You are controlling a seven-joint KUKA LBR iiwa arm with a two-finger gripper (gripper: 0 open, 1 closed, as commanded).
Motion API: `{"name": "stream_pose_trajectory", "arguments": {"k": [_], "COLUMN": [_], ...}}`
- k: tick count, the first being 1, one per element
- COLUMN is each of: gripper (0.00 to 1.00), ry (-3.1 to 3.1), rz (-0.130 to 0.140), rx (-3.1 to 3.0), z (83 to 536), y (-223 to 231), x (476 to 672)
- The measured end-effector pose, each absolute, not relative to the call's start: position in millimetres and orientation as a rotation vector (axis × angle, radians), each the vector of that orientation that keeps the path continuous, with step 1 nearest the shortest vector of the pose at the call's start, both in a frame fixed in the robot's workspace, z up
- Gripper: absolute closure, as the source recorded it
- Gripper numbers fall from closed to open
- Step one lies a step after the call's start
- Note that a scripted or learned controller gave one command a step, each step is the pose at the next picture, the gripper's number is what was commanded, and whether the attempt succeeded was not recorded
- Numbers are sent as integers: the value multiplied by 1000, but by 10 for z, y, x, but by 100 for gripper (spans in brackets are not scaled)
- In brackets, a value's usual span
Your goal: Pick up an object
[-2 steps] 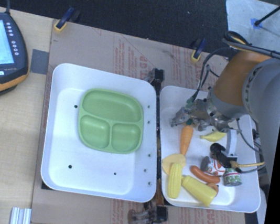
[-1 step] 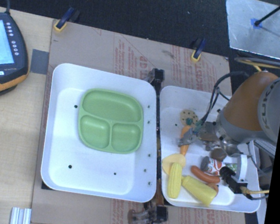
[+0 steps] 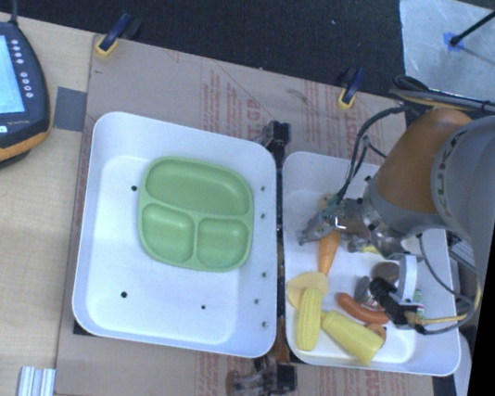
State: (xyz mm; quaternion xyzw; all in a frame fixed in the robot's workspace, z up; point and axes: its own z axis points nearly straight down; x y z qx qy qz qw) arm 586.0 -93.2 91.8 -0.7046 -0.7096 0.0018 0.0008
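Note:
My gripper point(image 3: 328, 223) is low in the right bin point(image 3: 427, 362), near that bin's left wall. An orange carrot point(image 3: 327, 253) pokes out just below it, its upper end under the gripper. Nearer the front lie two yellow corn cobs point(image 3: 309, 318) point(image 3: 351, 338), a pale yellow slice point(image 3: 306, 283) and a red sausage point(image 3: 361, 308). A small dark grey piece point(image 3: 381, 290) lies to the right of the carrot. The arm's orange band point(image 3: 413, 164) and grey body cover the bin's back right part.
The left bin point(image 3: 103, 244) holds a green divided plate point(image 3: 197, 214). A tablet-like pendant point(image 3: 1, 99) lies at the bench's far left. Clamps point(image 3: 115, 34) point(image 3: 348, 85) grip the cardboard sheet at the back. Cables loop beside the arm on the right.

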Motion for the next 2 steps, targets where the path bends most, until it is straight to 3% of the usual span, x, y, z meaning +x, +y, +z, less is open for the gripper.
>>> {"name": "stream_pose_trajectory", "arguments": {"k": [1,2], "gripper": [100,100], "ry": [-2229,-2224], "rz": [9,2], "rx": [-2210,-2215], "z": [1019,1923], "y": [-946,-299], "x": [5859,5957]}}
